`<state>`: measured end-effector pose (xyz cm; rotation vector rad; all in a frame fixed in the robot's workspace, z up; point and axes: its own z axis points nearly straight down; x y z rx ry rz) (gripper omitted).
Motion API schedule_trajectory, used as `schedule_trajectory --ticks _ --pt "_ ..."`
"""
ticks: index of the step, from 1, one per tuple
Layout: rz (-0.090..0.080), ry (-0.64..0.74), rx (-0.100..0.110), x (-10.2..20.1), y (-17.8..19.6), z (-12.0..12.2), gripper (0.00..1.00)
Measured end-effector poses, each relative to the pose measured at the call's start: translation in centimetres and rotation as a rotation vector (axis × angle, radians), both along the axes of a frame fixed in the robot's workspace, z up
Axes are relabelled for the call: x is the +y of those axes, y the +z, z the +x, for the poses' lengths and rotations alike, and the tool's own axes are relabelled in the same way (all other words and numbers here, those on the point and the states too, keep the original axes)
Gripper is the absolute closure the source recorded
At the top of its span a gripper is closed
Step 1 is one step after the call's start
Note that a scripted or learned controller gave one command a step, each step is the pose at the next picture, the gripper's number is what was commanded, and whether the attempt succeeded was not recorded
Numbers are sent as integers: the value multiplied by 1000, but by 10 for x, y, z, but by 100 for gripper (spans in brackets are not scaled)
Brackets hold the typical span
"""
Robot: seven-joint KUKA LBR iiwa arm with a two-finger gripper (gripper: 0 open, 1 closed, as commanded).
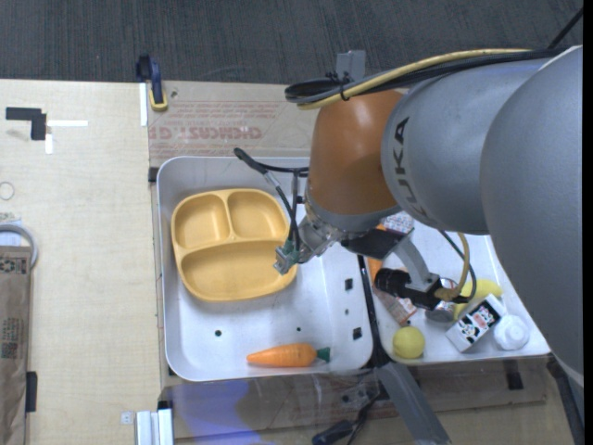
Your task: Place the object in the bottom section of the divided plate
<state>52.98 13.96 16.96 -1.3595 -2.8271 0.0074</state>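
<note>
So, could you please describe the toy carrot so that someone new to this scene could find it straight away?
Start at the left white bin, the one holding the yellow divided plate. Below the plate, near the bin's bottom edge, the carrot lies on its side. It is the bin's one orange thing, long and tapered, with a green stub at its right end.

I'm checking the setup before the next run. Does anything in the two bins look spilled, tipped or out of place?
Nothing looks spilled or broken. The divided plate lies flat in the left bin, with the carrot loose on the bin floor below it. The gripper is at the plate's right rim. The right bin holds a jumble, including a lemon.
</note>
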Motion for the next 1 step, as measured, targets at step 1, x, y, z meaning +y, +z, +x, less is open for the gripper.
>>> schedule_trajectory --ticks 1 --pt "13 -398 -22 -25 -64 -8 100"
